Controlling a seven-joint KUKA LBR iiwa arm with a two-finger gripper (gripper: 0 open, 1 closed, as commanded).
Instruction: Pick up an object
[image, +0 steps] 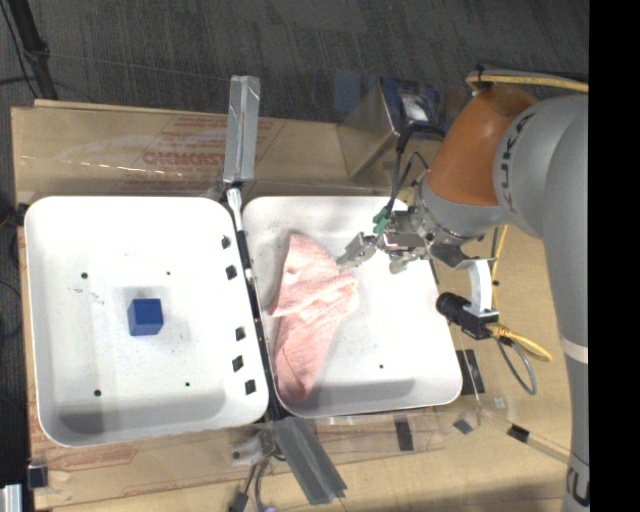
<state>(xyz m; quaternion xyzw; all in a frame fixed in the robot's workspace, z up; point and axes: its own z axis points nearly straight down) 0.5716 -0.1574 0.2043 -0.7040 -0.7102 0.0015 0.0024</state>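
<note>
A crumpled pink cloth lies along the left side of the right bin, reaching from the bin's middle down to its front wall. A small blue cube sits in the left bin. My gripper hangs over the back part of the right bin, just right of the cloth's upper edge. It is open, with one fingertip close to the cloth's edge and nothing between the fingers.
The grey arm with its orange band comes in over the right bin's back right corner. A black cable part and yellow wires hang at the bin's right rim. A metal divider stands between the bins at the back.
</note>
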